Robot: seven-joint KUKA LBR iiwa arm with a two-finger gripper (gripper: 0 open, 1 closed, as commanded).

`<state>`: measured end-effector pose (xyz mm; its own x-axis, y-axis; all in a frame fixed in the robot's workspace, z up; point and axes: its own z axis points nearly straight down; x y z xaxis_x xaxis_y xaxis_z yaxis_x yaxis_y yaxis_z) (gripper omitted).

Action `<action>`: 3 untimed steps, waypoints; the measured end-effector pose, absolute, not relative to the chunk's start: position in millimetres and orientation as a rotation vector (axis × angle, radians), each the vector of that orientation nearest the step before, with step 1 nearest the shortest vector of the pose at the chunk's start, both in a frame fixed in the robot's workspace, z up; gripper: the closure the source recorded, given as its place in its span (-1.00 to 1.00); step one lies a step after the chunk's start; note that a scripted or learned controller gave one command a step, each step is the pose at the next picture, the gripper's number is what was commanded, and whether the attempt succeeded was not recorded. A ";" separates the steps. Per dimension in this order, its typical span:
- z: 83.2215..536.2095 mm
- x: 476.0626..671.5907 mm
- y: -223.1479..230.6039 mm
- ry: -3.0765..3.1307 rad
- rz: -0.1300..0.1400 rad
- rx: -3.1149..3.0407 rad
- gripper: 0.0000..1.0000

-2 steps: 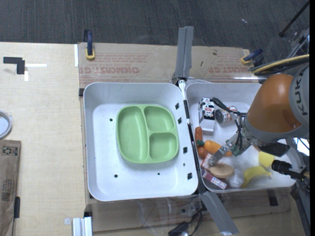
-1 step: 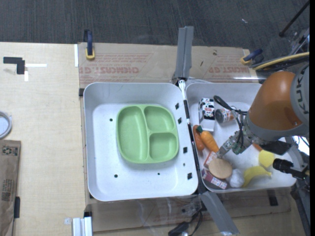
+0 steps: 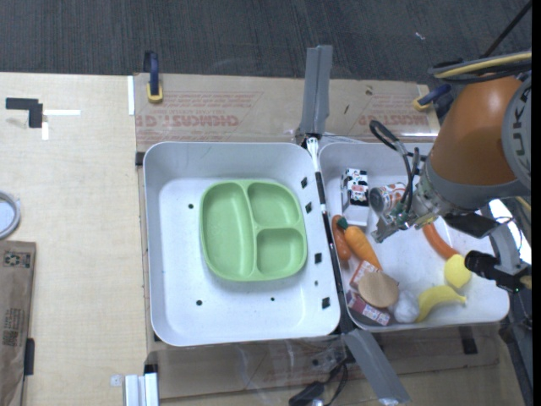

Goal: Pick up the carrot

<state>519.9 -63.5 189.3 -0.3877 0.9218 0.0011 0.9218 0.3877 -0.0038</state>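
Two white bins sit side by side, and we find the carrot [image 3: 358, 242] in the right bin [image 3: 490, 311], close to the wall it shares with the left bin [image 3: 169, 311], lying at a slant with its thick end toward the near side. We judge it a toy: light, stiff and smooth-skinned, so it should lift easily but could slide out of a loose pinch. We would take it across the middle of its body, where the taper is mild, squeezing at right angles to its length. A second, smaller orange piece [image 3: 341, 242] lies just beside it on the left, and a round brown item [image 3: 378, 288] touches or nearly touches its near end, so the fingers have little room there. Our gripper [image 3: 394, 220] hangs just right of the carrot; whether it is open or closed we cannot tell, and nothing visibly sits in it.
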 end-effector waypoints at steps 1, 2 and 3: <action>189.3 519.9 -63.6 -2.614 0.004 -1.737 -1.00; 115.5 496.9 -111.9 -2.638 0.004 -1.696 -1.00; 93.8 532.8 -107.2 -2.720 0.000 -1.571 -1.00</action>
<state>532.8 -107.2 93.8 -0.4996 0.8663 0.0005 0.8663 0.4996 0.0000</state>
